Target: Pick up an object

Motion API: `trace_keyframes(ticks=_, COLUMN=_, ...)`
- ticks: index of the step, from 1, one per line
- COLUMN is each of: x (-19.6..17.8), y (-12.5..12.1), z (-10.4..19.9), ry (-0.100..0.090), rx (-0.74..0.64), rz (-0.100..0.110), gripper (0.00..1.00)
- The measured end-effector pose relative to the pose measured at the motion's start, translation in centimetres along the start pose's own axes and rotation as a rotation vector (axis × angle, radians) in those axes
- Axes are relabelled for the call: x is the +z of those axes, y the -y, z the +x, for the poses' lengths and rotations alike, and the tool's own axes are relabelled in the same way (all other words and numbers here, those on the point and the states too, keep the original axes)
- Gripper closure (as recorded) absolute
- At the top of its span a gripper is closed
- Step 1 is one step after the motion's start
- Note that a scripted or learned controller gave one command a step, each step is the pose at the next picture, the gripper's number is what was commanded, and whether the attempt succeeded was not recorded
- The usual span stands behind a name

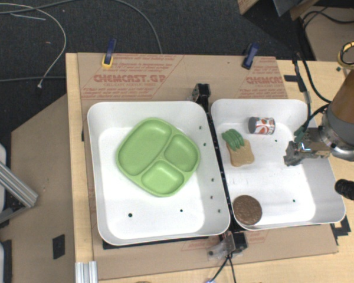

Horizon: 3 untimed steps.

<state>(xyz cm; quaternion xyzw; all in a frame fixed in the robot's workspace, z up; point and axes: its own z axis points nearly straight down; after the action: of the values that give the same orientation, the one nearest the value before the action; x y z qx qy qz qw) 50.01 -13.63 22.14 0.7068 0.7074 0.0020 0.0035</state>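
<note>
Gripper (296, 153) of dull metal hovers over smooth right bin (318, 199), grip state unclear.

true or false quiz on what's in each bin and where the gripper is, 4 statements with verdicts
1. The green divided plate lies in the left bin. True.
2. The small can stands upright in the left bin. False: it lies on its side in the right bin.
3. The gripper is over the right bin, near its right side. True.
4. The brown disc sits on the green divided plate. False: it sits at the right bin's near left corner.
</note>
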Motion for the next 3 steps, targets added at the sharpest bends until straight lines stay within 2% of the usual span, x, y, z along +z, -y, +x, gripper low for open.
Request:
trace_keyframes(ticks=1, x=-4.0, y=-0.1, z=0.0, ry=-0.001, rx=0.0, rz=0.002, gripper=1.0)
trace_keyframes(ticks=2, x=-4.5, y=-1.9, z=4.9, ry=-0.004, rx=-0.006, rz=0.006, gripper=1.0)
trace_keyframes(ticks=3, x=-3.5, y=-3.1, z=11.2, ry=-0.005, rx=-0.007, rz=0.01, gripper=1.0)
